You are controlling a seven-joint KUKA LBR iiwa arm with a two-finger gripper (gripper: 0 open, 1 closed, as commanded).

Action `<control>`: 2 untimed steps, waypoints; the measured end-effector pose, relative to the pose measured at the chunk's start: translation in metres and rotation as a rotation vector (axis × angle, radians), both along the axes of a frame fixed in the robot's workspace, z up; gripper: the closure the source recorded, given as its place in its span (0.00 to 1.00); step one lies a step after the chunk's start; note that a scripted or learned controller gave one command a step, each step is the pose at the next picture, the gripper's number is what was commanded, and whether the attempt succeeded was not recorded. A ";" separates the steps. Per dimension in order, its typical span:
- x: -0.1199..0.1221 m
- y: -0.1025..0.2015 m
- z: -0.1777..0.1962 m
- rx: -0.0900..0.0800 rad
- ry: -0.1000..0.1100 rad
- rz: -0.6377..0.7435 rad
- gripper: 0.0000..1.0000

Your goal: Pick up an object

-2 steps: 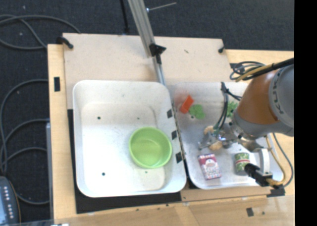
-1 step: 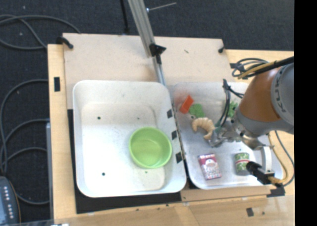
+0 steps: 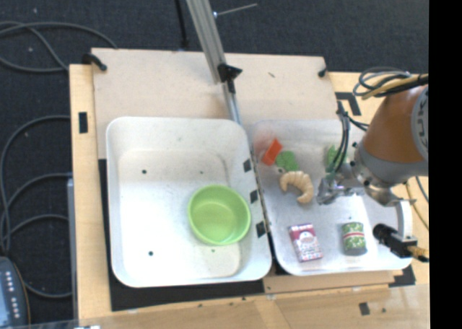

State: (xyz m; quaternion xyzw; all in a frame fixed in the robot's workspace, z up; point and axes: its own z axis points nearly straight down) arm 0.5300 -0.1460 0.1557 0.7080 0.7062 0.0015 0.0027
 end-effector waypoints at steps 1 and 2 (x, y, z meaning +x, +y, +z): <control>-0.003 -0.006 0.062 -0.001 -0.003 0.006 1.00; 0.003 -0.001 0.123 -0.001 -0.003 0.007 1.00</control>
